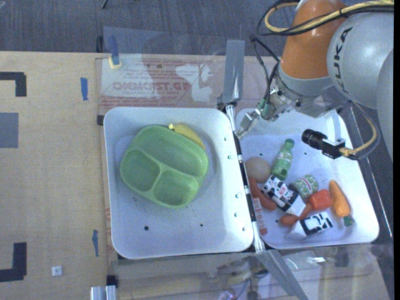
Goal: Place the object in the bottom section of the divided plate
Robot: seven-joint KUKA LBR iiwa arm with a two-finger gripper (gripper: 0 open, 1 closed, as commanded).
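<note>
Bins sit side by side on the bench, and their contents explain the layout: the left bin (125,230) carries the green divided plate (164,165), while the right bin (362,230) serves as a supply of small toy foods. The plate lies toward the far side of its bin, rotated so its compartments run diagonally; it is smooth moulded plastic with rounded corners, one long section and two smaller ones nearer the near edge. A yellow object (187,132) peeks out from under its far right rim.

The task's object is not yet singled out. The candidates all lie in the right bin: a green bottle (283,159) lying slanted, a tan rounded piece (257,168) against the left wall, a black-and-white patterned carton (279,191), another carton (316,224) near the near edge, a green can (304,185), and orange carrot-like pieces (339,198) clustered toward the right.

The gripper (257,115) hangs over the far left corner of the right bin, near the divider, with nothing visibly between its fingers. Whether those fingers are spread or closed I cannot tell at this angle. Judging by this, picking has not begun.
</note>
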